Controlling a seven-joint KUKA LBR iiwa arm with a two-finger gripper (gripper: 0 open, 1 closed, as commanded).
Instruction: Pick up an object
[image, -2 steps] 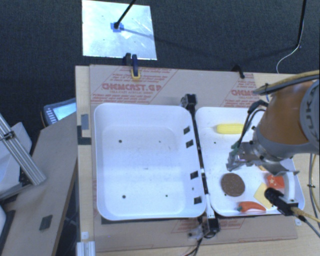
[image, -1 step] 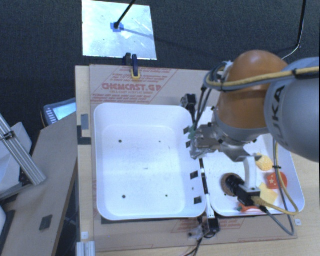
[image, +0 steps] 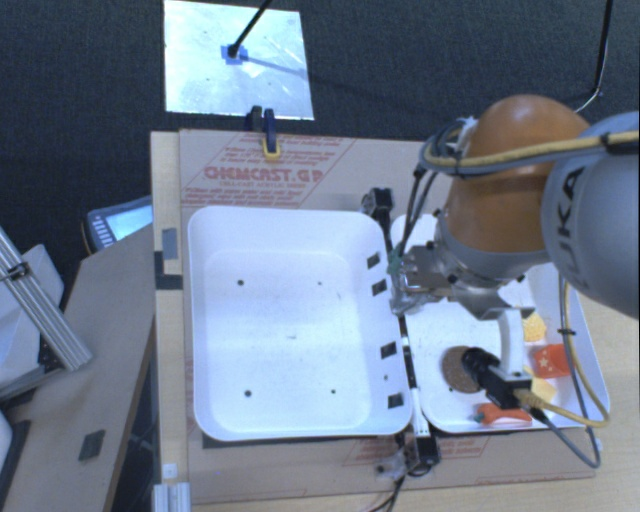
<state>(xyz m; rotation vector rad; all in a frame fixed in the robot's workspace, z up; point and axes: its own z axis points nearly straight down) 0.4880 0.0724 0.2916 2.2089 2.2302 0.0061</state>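
Brown disc (image: 455, 370) in right bin (image: 435, 335), near jaws, apart

Arm (image: 510, 180) over right bin (image: 436, 340). Bin contents: brown disc (image: 457, 371), orange piece (image: 503, 416) by near wall, red block (image: 553, 359), yellow piece (image: 535, 328) just beside it.

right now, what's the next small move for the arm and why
Probably a short shift of the gripper toward the view's lower right, over the brown disc, before any descent. The gripper sits at the left wall of the right bin, beside the divider, with no object seen beneath it. The disc, an orange piece and a red block all lie further that way.
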